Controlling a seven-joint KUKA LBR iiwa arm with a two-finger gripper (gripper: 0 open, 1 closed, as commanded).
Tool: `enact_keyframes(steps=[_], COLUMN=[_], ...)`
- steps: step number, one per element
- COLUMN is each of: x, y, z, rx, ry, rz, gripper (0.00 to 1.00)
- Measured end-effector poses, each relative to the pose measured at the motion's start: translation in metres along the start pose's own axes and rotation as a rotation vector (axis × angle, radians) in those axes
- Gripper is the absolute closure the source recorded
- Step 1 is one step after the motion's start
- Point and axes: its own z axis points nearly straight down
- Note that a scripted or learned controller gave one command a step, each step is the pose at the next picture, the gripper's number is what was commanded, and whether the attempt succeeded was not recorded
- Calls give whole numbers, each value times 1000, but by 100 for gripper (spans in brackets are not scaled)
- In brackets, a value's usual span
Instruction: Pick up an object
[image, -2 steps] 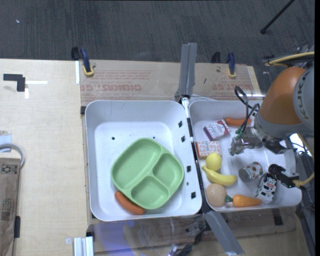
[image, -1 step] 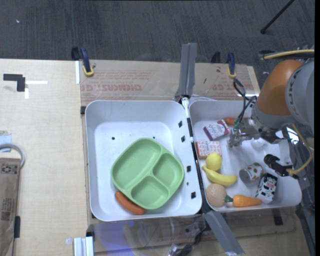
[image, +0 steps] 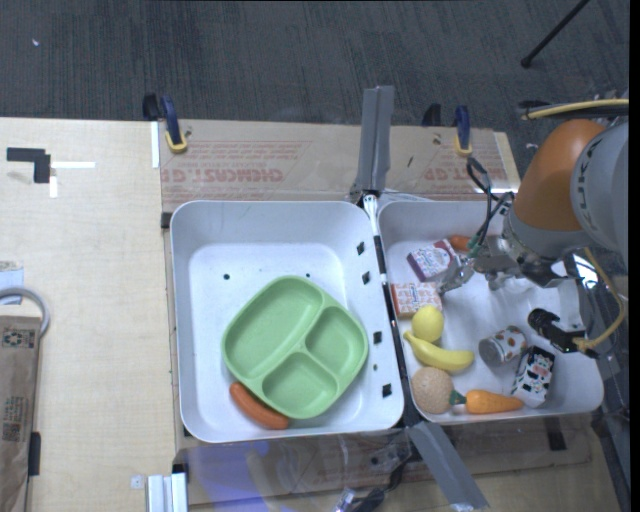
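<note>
Nothing lifted yet. Jaws (image: 470, 268) low over far part of right white bin (image: 590, 400), just right of small pink-and-white carton (image: 430, 260); jaw state unreadable. Grasp and lift remaining.

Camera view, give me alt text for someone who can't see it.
A grey arm reaches from the right over the right bin, which holds a banana, lemon, carrot and small packages. The left bin holds a green tray and a second carrot.
</note>
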Motion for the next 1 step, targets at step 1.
enact_keyframes(steps=[1], x=[-39], y=[-101], z=[1], rx=[1], ry=[2], rz=[62], gripper=[0])
